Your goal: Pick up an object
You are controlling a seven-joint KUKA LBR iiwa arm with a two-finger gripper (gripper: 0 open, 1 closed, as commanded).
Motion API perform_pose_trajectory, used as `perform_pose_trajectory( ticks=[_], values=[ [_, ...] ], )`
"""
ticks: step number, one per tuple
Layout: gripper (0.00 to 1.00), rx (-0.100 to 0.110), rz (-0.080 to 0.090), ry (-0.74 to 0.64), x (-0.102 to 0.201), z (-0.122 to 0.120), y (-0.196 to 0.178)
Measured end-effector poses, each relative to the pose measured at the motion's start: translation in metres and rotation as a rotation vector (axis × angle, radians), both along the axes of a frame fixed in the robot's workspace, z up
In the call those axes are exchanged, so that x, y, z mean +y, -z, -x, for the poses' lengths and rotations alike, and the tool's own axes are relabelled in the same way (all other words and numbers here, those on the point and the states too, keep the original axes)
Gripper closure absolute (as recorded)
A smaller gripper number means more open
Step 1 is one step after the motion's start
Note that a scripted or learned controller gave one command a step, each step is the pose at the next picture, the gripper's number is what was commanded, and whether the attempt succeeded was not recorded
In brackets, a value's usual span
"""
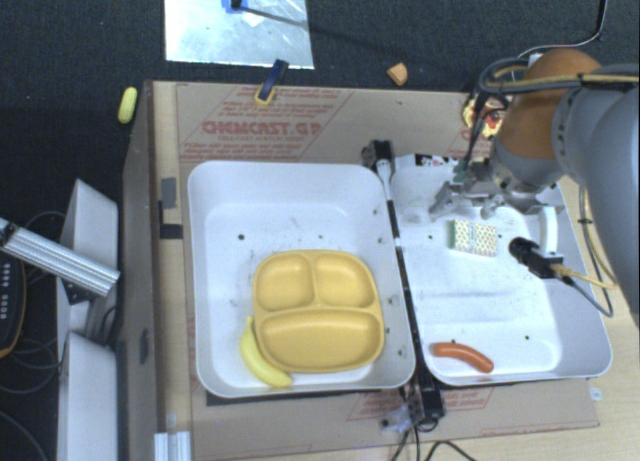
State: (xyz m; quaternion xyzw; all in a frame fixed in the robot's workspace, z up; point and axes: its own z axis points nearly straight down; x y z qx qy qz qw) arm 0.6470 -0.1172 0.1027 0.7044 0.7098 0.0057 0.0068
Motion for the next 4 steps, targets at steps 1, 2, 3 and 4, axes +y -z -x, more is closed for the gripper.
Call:
perform_pose_trajectory(
  ticks=[1,2,3,4],
  values=[
    [0.0,0.013,0.001,0.006,-0.024,0.022,0.007],
    [0.0,0.015,0.0,0.005,-0.065,-0.022,0.018],
    [0.0,0.013,-0.001,0.005,-0.037,0.02,-0.024],
    [0.0,0.014,0.0,0.006,-0.059,0.007,-0.028]
  ],
)
